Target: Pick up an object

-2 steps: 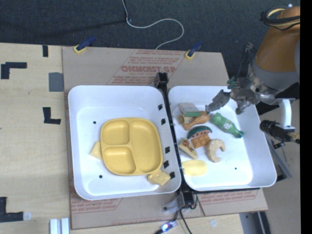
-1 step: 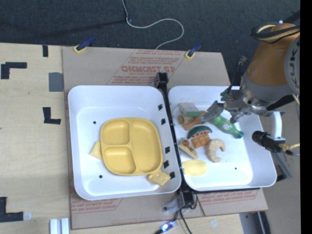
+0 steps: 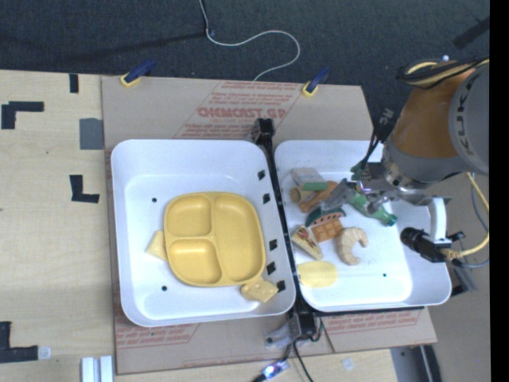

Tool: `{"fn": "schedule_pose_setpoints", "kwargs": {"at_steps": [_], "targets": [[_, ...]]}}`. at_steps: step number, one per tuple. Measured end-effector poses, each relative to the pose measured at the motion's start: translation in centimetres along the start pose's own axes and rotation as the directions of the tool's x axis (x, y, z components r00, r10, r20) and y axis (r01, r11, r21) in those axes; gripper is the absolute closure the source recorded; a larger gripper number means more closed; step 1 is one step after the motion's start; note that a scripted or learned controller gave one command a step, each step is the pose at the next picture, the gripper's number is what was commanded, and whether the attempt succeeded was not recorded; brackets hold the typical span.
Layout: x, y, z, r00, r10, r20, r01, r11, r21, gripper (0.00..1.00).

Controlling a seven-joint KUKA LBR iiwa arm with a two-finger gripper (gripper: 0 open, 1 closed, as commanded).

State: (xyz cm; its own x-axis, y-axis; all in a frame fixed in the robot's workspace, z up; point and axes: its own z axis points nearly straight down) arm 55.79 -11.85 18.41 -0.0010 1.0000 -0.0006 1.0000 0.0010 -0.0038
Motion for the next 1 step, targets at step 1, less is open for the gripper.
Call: {"fn": "schedule_pose_setpoints", "kwargs": {"at_steps": [1], "targets": [[-0.27,-0.12,6.22,1.000,0.000,0.000,0.000,1.000,0.000,0.00]]}}
